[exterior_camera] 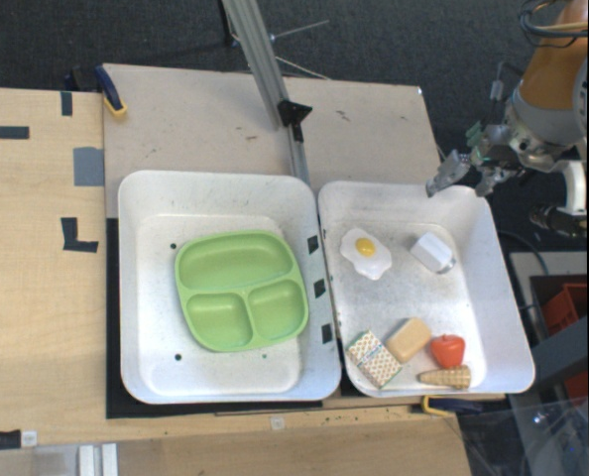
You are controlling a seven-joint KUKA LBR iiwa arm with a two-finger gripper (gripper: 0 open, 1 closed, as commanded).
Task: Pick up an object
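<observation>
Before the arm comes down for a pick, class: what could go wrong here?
1. The gripper sits over the right bin's far rim; a straight descent might hit it.
2. The waffle, bread piece, red pepper and cone crowd together, so fingers could nudge a neighbour.

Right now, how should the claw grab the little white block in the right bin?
Come straight down from above and pinch the white block across its shorter sides. It lies flat on the right bin's floor with open space all round, the fried egg well apart, so both fingers should fit. The claw hangs at the bin's far rim.
</observation>
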